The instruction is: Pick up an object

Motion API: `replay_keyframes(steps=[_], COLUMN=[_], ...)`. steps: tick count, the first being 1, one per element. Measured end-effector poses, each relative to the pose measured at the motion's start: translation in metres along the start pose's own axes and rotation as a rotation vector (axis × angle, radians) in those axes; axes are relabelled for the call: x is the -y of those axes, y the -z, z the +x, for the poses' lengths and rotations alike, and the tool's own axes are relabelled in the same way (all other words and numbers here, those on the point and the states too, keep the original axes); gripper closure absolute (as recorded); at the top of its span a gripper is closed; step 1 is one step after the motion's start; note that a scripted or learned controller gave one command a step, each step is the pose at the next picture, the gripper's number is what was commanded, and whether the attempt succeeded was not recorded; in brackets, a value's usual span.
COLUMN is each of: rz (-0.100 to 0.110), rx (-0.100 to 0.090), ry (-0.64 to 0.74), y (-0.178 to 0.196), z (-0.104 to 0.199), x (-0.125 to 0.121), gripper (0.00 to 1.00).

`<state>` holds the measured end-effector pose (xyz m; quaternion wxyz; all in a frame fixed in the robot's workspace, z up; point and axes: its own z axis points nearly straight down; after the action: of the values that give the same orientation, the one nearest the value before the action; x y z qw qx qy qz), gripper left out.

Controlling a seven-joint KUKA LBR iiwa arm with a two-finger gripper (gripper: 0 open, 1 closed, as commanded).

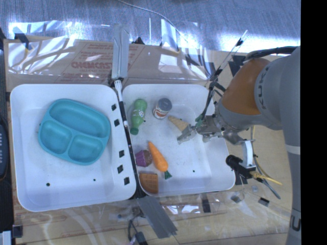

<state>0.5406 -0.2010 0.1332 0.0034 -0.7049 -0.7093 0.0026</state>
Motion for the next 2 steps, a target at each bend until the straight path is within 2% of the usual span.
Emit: replay_keyframes(steps=[1,2], rz=[-0.006,-0.007], rx=[0.0,0.0], ry=[0.006,0.003], y=[-0.042,-0.042], z=[0.071,0.082], x=[0.008,0.063], gripper=[0.0,0.0])
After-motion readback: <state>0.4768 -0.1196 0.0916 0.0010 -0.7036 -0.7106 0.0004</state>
